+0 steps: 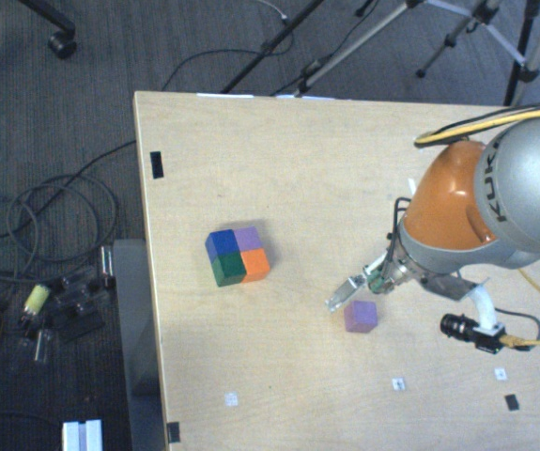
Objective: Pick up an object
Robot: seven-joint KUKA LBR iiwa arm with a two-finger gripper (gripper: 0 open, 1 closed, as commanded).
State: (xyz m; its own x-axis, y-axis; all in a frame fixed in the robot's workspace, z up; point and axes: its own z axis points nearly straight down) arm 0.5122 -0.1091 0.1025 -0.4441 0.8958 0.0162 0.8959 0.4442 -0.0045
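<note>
Camera view: wooden bench top [279, 158] fills centre and right of frame. Arm [481, 205], grey with orange band, enters at right. Gripper [349, 294] at lower centre-right, angled down-left; whether it is wide or narrow cannot be told; nothing seen held. Purple cube [361, 317] lies on the bench just below and right of the gripper tip, contact unclear. Block cluster [237, 256] — blue, purple, green, orange — at centre-left, well apart from the gripper. Cables [44, 224] on floor at left.

small purple cube [361, 317], multicoloured block cluster [237, 256]
</note>
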